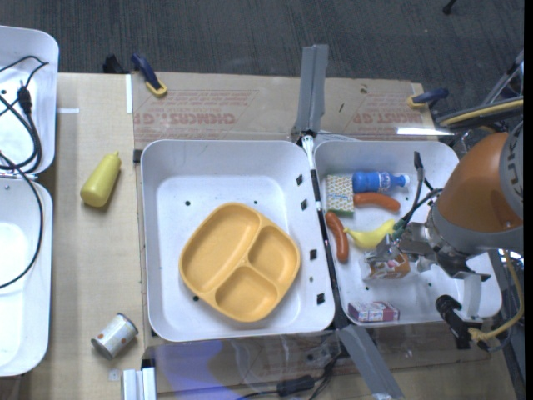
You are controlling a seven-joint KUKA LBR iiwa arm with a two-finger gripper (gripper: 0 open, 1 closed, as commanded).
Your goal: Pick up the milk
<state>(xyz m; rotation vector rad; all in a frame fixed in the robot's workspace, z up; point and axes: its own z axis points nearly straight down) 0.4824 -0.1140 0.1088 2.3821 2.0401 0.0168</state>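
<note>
A: Camera view — the arm (487, 194) is reaching in from the right over the right bin (441, 150), and the end effector (408, 247) is hanging low among the clutter in the bin's middle.

B: Clenched or released?

A: Can't tell, it's blurring into the items under it. Not calling a grasp.

B: Where's the milk?

A: I'm taking the small pink-and-white carton (373, 312) lying flat near the right bin's front wall as the milk. It's sitting apart from the end effector, nearer the camera.

B: What's beside the end effector, then?

A: A banana (372, 235), a sausage (337, 235), a blue bottle (376, 181). The yellow plate (240, 262) is sitting alone in the left bin (166, 173).

B: Step?

A: Looks like approach, and off target. The next move is calling for a shift toward the front wall, then a descent over the carton with the jaws straddling its short sides.
</note>
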